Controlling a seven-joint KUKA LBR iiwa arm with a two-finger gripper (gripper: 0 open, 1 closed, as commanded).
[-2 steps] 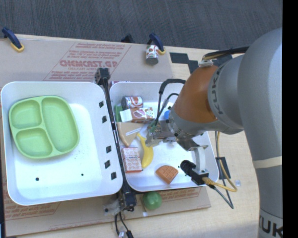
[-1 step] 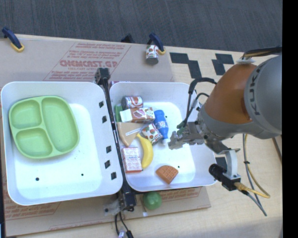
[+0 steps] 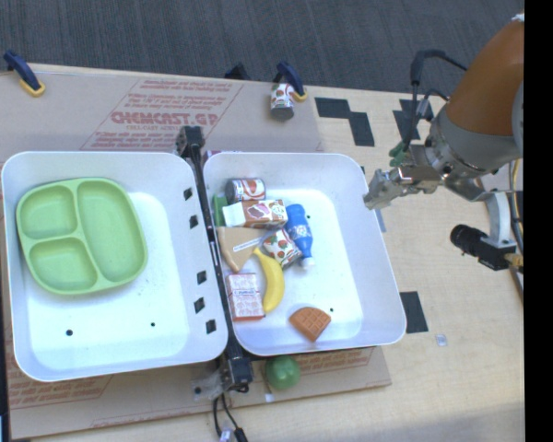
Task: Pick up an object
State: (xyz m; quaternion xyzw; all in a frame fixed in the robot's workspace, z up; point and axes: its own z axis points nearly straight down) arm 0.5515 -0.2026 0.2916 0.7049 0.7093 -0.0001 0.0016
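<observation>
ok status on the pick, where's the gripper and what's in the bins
Gripper at right bin's right rim, nothing visibly held. Toy food pile clustered in right bin's left half. Green tray in left bin. Nothing between gripper and pile.

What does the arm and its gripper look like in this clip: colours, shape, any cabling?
The arm is bulky and rounded: a wide orange band sits above a grey wrist section. A dark cable loops off its upper left side. The gripper is a small grey metal assembly, lighter at its tip. No lettering or markings can be made out on either.
</observation>
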